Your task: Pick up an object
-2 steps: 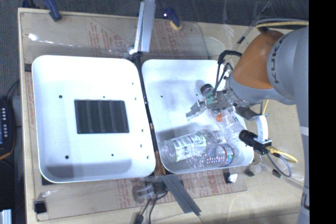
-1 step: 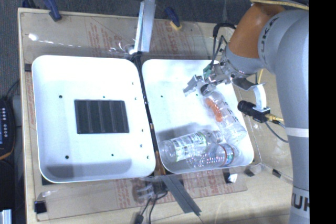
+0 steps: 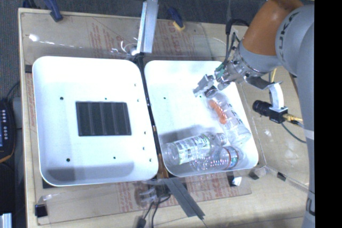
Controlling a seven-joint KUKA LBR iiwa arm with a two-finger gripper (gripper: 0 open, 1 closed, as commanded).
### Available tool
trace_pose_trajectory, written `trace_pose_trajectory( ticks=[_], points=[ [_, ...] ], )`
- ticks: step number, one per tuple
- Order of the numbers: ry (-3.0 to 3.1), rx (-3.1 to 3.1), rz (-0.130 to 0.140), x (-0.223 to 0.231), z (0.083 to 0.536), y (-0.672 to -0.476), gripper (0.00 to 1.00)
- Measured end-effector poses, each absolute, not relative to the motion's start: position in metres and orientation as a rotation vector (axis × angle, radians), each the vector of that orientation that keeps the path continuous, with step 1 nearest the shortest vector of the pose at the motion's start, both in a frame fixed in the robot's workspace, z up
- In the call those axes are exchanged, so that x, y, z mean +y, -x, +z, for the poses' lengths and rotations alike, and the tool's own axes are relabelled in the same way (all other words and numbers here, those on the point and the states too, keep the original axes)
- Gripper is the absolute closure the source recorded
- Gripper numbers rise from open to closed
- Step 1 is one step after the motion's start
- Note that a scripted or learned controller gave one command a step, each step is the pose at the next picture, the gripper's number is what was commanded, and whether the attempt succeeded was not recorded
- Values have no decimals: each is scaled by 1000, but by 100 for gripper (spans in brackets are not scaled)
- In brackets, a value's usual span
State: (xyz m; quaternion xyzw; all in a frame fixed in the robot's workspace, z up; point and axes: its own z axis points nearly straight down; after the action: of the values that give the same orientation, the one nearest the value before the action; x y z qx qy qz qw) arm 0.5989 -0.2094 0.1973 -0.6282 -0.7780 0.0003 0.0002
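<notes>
3 clear bottles, below the jaws

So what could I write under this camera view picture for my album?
Robot gripper over the right bin with clear plastic bottles; a dark ridged block lies in the left bin.

Bright, soft, perhaps slightly blurred.
</notes>
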Motion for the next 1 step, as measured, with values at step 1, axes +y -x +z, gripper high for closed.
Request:
trace_pose_trajectory(
  ticks=[1],
  points=[
    [1866,-2523,2,-202,160,-583,0]
  ],
)
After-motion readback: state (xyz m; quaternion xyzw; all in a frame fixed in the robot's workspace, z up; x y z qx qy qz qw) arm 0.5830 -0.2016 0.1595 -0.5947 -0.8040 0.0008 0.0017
